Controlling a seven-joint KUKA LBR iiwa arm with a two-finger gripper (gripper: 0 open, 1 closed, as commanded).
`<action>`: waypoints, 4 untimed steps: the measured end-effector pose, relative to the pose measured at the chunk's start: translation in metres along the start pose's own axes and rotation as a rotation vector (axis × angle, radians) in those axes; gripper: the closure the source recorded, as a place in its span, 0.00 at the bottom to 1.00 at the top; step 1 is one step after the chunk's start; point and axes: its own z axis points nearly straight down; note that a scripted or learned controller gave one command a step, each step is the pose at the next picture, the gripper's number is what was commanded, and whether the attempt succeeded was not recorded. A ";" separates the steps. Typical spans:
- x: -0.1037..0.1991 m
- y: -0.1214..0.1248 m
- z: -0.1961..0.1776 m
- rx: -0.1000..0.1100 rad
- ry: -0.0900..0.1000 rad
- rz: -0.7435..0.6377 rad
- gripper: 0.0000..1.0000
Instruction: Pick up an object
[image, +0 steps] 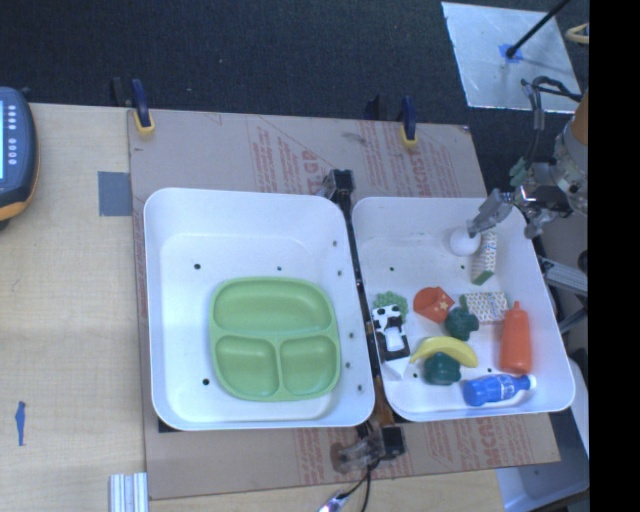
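In the right bin, a small heap of toys lies toward the near end, none of them lifted. A yellow banana curves across the middle of the group, with a dark green lump just below it and another dark green piece just above. A red piece sits beside that, touching or nearly so. To the right, an orange bottle lies lengthwise near the bin's wall, and a blue bottle rests across the near corner. A black-and-white cow figure lies along the left wall with a small green cluster above it. A patterned block sits between the red piece and the orange bottle.

Farther back, a white ball and a slim patterned strip lie under the gripper, which hangs over the far right part of this bin. I cannot tell from here whether its jaws are spread or pressed together, nor whether they touch anything.

The left bin holds a green divided plate, lying flat near its middle. Both bins rest on a cardboard sheet on the wooden bench.
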 end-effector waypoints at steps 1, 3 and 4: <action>0.042 -0.041 0.086 0.011 0.004 -0.002 0.00; 0.036 -0.030 0.154 0.001 -0.002 -0.001 1.00; 0.036 -0.030 0.154 0.002 -0.002 -0.002 0.00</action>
